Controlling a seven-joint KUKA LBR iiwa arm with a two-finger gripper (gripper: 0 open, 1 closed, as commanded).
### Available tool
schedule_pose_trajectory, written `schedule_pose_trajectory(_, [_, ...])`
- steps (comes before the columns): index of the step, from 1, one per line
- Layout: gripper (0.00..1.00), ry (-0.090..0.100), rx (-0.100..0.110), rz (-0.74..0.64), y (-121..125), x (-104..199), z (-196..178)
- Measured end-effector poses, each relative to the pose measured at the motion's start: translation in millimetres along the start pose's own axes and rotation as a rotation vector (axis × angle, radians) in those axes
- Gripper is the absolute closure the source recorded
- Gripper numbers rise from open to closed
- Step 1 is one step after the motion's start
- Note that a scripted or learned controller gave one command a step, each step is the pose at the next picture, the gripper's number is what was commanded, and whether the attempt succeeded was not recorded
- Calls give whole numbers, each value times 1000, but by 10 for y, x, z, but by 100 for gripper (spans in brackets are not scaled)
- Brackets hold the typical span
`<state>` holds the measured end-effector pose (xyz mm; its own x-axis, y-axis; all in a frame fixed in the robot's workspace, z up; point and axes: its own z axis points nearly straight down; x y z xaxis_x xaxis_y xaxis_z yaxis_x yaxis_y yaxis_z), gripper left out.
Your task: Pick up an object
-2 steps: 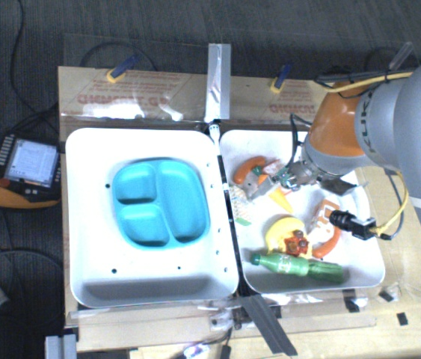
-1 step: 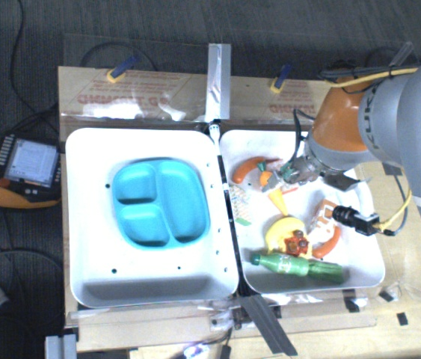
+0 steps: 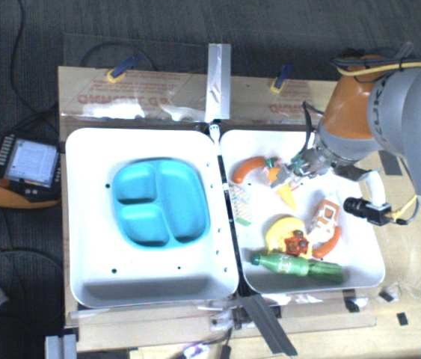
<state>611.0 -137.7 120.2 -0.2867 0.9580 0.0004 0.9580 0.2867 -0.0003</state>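
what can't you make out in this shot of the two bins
- Camera view: the end effector is small and blurred, so its finger state cannot be read.
- Camera view: the small orange and yellow toy pieces beside it blur together; what they are is unclear.
- Camera view: the yellow round toy is partly covered by a red piece and the green plastic bottle.
- Camera view: the grey arm is cut off by the right edge.

One camera sits high above the bench point(image 3: 68, 96) and looks down at a slant. Both white bins point(image 3: 83, 275) fill the frame's middle.
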Motion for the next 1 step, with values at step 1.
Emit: schedule_pose_trajectory(1, [100, -1, 1, -27, 78, 761, -736])
